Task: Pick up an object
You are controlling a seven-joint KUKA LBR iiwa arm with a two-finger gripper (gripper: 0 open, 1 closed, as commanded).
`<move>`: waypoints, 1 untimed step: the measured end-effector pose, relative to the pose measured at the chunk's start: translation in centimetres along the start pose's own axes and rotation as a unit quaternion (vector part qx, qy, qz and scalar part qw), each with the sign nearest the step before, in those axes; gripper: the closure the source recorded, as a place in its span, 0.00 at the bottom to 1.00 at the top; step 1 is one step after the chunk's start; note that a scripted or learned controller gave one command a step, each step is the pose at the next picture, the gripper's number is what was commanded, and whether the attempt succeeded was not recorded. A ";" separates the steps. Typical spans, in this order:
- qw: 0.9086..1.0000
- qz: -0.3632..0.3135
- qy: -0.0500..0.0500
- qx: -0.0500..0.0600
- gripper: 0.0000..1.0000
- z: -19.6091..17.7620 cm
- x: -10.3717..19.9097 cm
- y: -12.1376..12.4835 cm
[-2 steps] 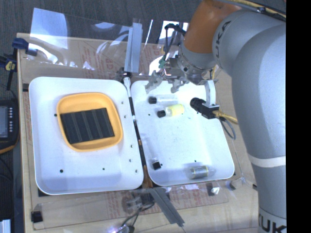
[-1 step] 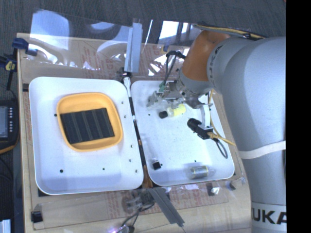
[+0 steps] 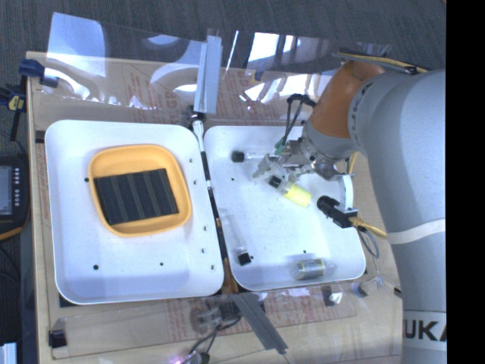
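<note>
The yellow piece [image 3: 297, 196] lies loose on the floor of the right bin [image 3: 258, 271], just below and beside your gripper [image 3: 282, 165], which hangs low over the bin's upper middle, likely lined up for a grab. Whether it is parted or closed, you cannot tell. A small metal cylinder [image 3: 309, 267] rests near the front wall; the left bin [image 3: 68, 264] carries a yellow tray [image 3: 102, 165].

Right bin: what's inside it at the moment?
Right bin holds a yellow piece, a metal cylinder, small black bits and the pincer. Anything under the arm is hidden.
</note>
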State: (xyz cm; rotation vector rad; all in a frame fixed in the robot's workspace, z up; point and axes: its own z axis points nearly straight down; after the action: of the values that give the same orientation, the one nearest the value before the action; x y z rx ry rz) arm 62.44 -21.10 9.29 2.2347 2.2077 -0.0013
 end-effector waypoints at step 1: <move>0.999 -0.055 0.002 0.003 0.00 0.2 0.7 -1.7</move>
State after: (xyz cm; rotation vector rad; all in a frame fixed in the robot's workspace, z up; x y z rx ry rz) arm 60.74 -20.36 9.10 2.1151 2.3312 -0.0041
